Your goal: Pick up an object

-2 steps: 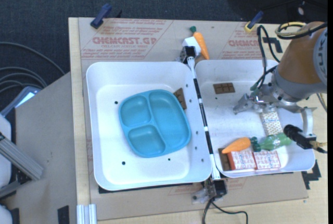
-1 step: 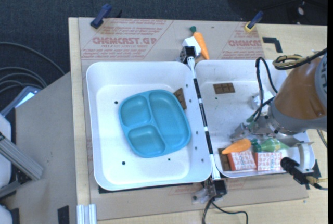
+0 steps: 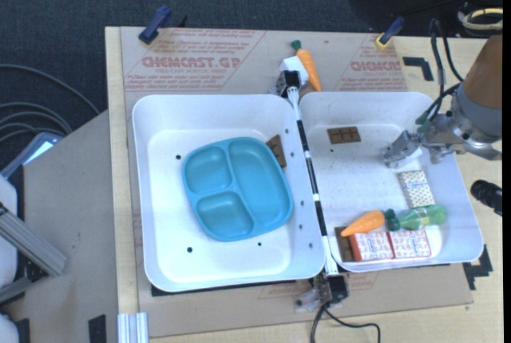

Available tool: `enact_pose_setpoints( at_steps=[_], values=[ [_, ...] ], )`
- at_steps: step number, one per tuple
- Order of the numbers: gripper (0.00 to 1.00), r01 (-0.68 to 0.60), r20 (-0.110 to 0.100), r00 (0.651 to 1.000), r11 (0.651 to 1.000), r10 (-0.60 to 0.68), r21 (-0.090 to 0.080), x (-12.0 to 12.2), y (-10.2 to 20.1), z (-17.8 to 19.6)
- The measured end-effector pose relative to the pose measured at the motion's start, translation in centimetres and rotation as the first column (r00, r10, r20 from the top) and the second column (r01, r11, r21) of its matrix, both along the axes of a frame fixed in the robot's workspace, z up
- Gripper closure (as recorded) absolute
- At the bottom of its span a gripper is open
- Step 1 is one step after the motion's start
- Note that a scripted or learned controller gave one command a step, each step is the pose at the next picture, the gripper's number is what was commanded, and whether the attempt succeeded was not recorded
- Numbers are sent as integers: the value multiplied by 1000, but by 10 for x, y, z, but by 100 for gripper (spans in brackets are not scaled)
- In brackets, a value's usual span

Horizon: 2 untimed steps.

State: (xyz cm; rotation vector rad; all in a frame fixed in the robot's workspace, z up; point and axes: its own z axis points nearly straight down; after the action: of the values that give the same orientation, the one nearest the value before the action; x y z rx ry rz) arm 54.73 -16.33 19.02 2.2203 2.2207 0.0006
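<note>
Arm (image 3: 479, 106) reaches in over right bin's (image 3: 363, 104) right edge; gripper (image 3: 397, 151) low near far side, finger state unclear.

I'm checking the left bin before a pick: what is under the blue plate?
A brown flat piece pokes out from under the blue plate at its upper right edge, by the left bin wall. How far it extends underneath, and whether anything else lies there, is covered.

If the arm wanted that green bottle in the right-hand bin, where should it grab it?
Probably across the middle of the bottle, coming straight down from above. It lies flat on its side, running left to right, so the fingers should close across its narrow width. Its left end touches the toy carrot and boxes sit just below, so the middle looks easiest to reach.
</note>
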Motion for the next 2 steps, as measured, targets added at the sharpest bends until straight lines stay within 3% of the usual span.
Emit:
enact_pose_setpoints(
  at_steps=[1, 2],
  values=[
    [0, 0, 5, 1000, 1000, 0, -1, -56, -4, -103],
    [0, -1, 0, 1000, 1000, 1, 1, 35, 27, -105]
  ],
)
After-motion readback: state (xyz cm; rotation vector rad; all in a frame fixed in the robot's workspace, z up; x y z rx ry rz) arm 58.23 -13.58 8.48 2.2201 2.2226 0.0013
